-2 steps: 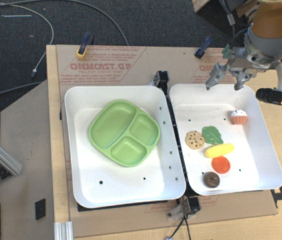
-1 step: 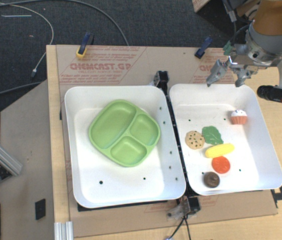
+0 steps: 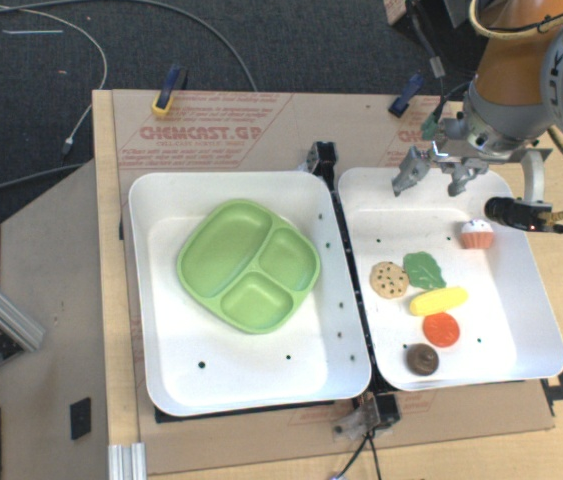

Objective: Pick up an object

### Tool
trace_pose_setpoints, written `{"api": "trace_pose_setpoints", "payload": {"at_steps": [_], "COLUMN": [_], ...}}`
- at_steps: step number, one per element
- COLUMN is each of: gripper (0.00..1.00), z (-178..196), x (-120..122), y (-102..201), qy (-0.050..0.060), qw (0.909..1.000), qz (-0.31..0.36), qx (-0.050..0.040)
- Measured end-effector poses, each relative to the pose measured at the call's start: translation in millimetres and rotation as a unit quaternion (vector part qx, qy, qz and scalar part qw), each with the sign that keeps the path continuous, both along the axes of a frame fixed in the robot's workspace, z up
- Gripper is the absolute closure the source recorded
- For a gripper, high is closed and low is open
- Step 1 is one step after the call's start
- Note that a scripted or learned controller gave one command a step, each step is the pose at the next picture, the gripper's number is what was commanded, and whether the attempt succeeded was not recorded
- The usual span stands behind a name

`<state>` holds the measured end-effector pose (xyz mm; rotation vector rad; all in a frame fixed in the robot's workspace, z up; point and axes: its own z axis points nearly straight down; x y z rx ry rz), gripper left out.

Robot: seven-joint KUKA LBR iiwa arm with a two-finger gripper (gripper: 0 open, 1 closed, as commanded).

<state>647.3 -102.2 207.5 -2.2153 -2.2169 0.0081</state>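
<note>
We count two white bins on the bench: the left bin (image 3: 151, 298) and the right bin (image 3: 521, 328).

In the left bin we count one green divided plate (image 3: 248, 265), which has three compartments.

In the right bin we count six small items, one of each kind:
- one cookie (image 3: 389, 280)
- one green leaf piece (image 3: 424, 269)
- one yellow piece (image 3: 438, 300)
- one red-orange round piece (image 3: 442, 329)
- one brown round piece (image 3: 422, 359)
- one cupcake (image 3: 477, 234)

Along the far edge of the board we count two blue clamps, the left clamp (image 3: 169, 89) and the right clamp (image 3: 406, 96).

We count one arm (image 3: 526, 48) with one gripper (image 3: 433, 173).
</note>
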Motion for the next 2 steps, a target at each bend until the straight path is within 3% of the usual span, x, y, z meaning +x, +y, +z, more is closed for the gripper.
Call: {"api": "trace_pose_setpoints", "payload": {"at_steps": [2], "gripper": [0.0], "z": [-109], "x": [-3], "y": [7], "qy": [-0.001], "qw": [1.0], "qz": [0.0], "qx": [0.0001]}}
